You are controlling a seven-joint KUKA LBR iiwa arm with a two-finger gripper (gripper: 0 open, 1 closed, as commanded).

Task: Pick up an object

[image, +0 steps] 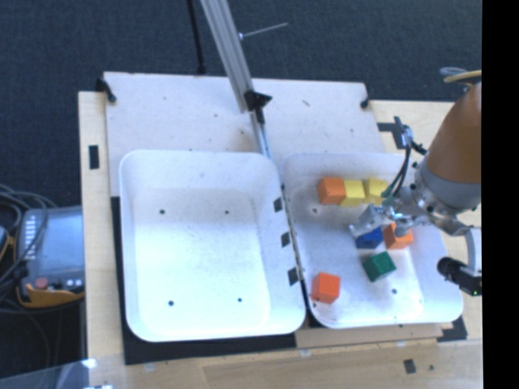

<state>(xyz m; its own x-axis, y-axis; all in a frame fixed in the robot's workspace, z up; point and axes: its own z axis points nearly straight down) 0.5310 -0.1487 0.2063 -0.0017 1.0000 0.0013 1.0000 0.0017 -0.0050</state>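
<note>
The right bin (422,302) holds several small blocks. An orange cube (331,190) and two yellow cubes (354,190) (375,189) sit in a row near its far side. A blue block (369,237) and an orange block (398,236) lie side by side in the middle. My gripper (379,217) hangs low right over these two, at their far edges, partly covering them. A green cube (378,265) rests just in front of them, and another orange cube (325,286) lies near the bin's front left corner.
The left bin (203,241) stands beside the right one, with a dividing rim (288,233) between them. A slanted metal pole (231,47) rises from behind the bins. The arm's grey and orange body (454,156) overhangs the right bin's right side.
</note>
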